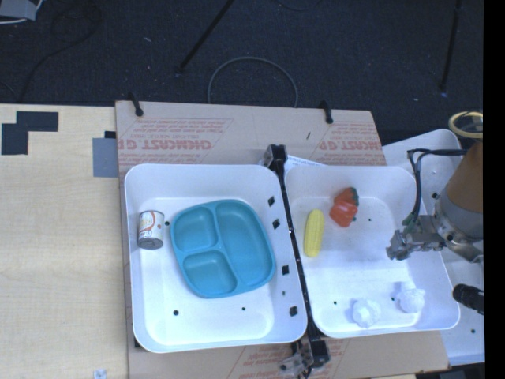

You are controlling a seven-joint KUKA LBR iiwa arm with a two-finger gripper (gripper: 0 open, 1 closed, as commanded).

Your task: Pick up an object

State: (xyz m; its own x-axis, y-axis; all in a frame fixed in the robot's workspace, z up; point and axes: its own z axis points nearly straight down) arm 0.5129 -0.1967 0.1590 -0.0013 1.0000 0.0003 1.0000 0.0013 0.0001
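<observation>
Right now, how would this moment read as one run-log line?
gripper: right bin's right side, holding nothing | corn, red pepper: right bin | blue tray, can: left bin

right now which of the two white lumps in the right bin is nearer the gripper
The right-hand white lump, near the bin's right wall, just below the gripper. The other lump lies further left and lower in the view.

Cardboard sheet (237, 136), 12 o'clock edge: red print, upside down, letters unclear.
Can (150, 229), 9 o'clock: label too small to read.
</observation>
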